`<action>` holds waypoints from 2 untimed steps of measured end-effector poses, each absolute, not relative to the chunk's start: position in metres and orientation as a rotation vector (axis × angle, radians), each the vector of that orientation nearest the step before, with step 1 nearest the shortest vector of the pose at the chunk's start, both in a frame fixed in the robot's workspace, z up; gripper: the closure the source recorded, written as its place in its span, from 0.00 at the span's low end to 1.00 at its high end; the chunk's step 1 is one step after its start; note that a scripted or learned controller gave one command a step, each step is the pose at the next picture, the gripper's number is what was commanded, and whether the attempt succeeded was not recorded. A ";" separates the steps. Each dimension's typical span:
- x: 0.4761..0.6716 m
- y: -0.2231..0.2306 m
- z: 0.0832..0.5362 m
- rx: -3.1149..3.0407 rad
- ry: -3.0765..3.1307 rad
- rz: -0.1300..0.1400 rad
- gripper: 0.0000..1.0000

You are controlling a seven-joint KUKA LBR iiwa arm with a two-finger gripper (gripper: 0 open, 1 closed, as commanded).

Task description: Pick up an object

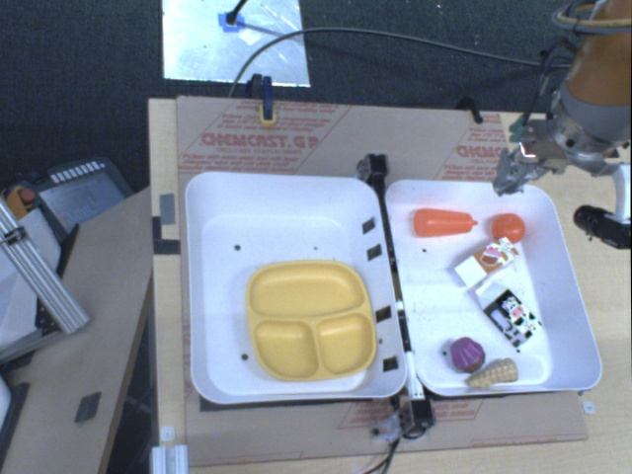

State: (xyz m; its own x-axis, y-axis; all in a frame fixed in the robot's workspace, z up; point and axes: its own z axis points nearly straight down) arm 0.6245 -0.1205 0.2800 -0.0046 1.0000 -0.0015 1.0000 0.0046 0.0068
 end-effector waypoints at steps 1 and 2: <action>0.615 -0.065 0.267 2.212 2.232 0.002 1.00; 0.601 -0.020 0.250 2.213 2.231 0.001 1.00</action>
State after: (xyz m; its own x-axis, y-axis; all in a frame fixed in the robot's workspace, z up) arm 0.6006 -0.0200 0.2498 -0.0081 1.0000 0.0013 1.0000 0.0081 -0.0002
